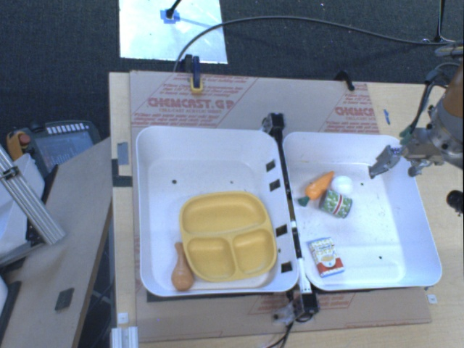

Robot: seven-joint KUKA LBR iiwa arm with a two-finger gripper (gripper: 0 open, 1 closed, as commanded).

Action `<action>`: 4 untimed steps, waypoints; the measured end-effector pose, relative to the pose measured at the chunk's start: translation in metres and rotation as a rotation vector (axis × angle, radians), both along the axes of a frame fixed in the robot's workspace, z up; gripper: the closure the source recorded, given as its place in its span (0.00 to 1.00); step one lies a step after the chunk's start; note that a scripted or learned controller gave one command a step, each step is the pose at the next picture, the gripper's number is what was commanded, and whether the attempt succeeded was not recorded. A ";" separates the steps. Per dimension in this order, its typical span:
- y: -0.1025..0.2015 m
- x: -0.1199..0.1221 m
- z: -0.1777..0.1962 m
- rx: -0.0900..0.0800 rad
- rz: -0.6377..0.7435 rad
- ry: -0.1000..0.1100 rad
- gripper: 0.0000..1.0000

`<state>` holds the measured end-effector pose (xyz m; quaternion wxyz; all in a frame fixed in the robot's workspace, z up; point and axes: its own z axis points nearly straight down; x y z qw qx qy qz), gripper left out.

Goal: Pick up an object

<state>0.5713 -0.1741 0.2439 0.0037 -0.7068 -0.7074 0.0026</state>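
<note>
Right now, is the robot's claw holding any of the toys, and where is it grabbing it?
No. The gripper hangs above the right bin's far right corner with nothing between its fingers. The carrot, can and little box lie untouched.

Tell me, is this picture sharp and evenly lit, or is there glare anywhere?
Camera view: mostly sharp; the tray and carton have crisp edges. The shiny sheet at the top glares pale and washed out. The white bins are bright with soft shadows. The gripper looks slightly blurred.
</note>
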 end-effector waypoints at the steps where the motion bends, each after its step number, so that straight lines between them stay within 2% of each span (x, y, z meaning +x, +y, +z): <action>1: 0.000 0.002 0.006 -0.002 0.003 -0.010 0.00; 2: 0.006 -0.005 -0.051 -0.001 0.001 -0.006 0.00; 3: 0.004 -0.001 -0.094 -0.001 0.000 -0.007 0.00; 4: -0.005 0.001 -0.143 -0.006 0.000 -0.027 0.00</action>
